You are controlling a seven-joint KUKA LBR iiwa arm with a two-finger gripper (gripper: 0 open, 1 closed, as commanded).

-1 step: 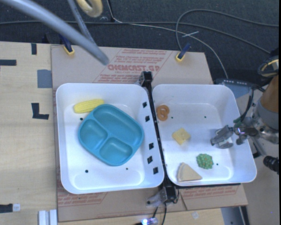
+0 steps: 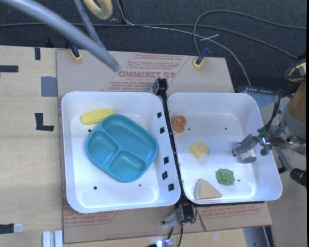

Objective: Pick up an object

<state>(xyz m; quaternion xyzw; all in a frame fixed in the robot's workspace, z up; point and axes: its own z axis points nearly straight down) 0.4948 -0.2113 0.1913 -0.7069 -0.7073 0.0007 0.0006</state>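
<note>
Nearest, a sandwich wedge (image 2: 207, 190) sits beside broccoli (image 2: 225, 176); the pincer (image 2: 245, 152) hovers spread, pinching nothing.

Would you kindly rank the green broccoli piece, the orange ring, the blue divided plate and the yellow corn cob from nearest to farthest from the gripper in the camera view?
From the gripper, in the right bin:
1. Green broccoli piece, just below-left of it, same bin.
2. Orange ring, at the right bin's upper-left, by the divider.
3. Blue divided plate, in the middle of the left bin.
4. Yellow corn cob, left bin's upper-left, beside the plate.
</note>
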